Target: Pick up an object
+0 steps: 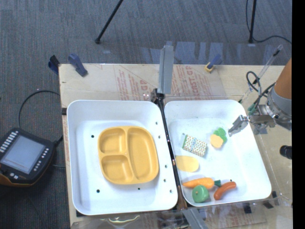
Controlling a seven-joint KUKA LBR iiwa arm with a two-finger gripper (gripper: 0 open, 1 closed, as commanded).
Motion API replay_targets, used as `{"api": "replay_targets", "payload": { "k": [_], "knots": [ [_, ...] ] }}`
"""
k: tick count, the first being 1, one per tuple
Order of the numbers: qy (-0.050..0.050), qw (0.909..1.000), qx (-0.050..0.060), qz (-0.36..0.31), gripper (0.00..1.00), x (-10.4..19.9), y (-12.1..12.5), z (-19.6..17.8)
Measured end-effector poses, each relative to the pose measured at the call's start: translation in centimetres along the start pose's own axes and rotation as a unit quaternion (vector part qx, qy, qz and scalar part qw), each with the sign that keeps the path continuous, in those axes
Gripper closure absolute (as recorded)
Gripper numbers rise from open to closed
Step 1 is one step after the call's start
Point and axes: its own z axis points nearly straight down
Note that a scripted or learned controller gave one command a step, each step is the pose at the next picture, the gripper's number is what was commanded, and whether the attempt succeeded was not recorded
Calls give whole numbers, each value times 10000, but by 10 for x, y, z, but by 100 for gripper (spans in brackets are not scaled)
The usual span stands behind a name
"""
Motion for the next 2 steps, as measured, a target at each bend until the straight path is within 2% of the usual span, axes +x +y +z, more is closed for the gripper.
{"api": "replay_targets", "payload": {
  "k": [1,2],
  "knots": [
    [12,9999,38,-140,0,71,76,87],
    [-21,9994,-83,-347,0,84,15,109]
  ]
}}
